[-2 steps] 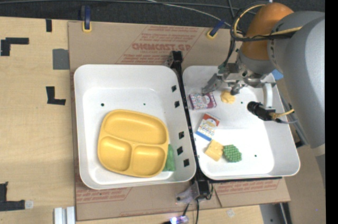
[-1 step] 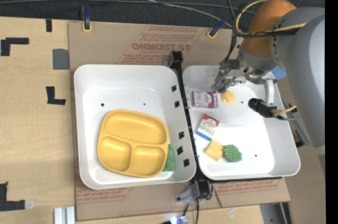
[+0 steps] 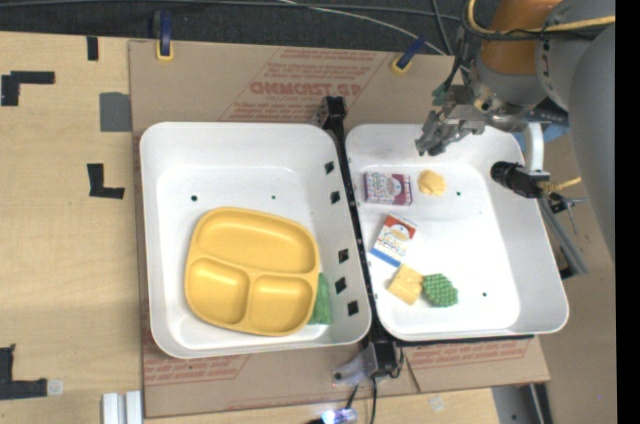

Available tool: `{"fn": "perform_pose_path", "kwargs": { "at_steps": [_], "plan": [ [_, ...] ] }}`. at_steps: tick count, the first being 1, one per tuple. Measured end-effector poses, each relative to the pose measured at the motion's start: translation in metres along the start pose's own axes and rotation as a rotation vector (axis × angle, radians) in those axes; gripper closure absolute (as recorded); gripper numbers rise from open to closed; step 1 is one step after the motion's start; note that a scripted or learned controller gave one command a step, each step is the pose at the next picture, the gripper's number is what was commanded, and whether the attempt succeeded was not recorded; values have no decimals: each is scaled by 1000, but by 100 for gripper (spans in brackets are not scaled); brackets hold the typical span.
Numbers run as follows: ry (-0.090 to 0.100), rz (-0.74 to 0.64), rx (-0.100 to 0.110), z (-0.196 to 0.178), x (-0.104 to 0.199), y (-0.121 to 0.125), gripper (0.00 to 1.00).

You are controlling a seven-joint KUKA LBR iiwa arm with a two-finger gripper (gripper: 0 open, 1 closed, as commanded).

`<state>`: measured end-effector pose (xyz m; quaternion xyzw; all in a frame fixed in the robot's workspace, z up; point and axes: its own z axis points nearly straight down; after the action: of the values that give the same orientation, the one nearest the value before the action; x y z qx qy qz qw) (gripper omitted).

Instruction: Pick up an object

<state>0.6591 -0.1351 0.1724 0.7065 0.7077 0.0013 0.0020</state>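
On the desk (image 3: 70, 212), my tool (image 3: 432, 142) should drop straight onto the yellow lump (image 3: 431, 182); I can't tell its grip.

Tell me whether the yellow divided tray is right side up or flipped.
Right side up: the yellow divided tray lies flat in the left bin with its three compartments facing up.

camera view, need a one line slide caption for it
KUKA arm's gripper hovers over the right bin near a small yellow piece; yellow divided tray fills the left bin.
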Motion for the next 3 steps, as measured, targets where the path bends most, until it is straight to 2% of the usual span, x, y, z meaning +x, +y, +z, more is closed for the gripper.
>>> {"fn": "perform_pose_path", "kwargs": {
  "at_steps": [2,3],
  "plan": [
    [0,0,0,-114,-2,-5,100],
    [1,-3,6,-114,50,-13,100]
  ]
}}
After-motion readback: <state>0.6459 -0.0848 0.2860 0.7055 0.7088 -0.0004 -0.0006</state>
